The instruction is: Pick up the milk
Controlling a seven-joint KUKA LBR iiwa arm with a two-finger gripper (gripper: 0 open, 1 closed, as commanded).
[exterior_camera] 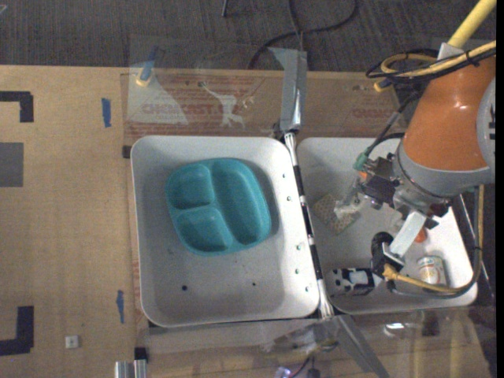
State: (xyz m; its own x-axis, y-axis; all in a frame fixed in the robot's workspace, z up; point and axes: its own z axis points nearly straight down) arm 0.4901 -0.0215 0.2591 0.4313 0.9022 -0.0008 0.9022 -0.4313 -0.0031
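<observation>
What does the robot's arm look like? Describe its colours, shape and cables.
The arm is thick and rounded, grey with a broad orange band above the wrist. Black and yellow cables loop beside it. Its pincer is small, made of dark and pale metal parts.

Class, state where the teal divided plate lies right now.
In the camera view, the plate lies in the left bin, in the upper half of it, nearer the wall shared with the right bin.
</observation>
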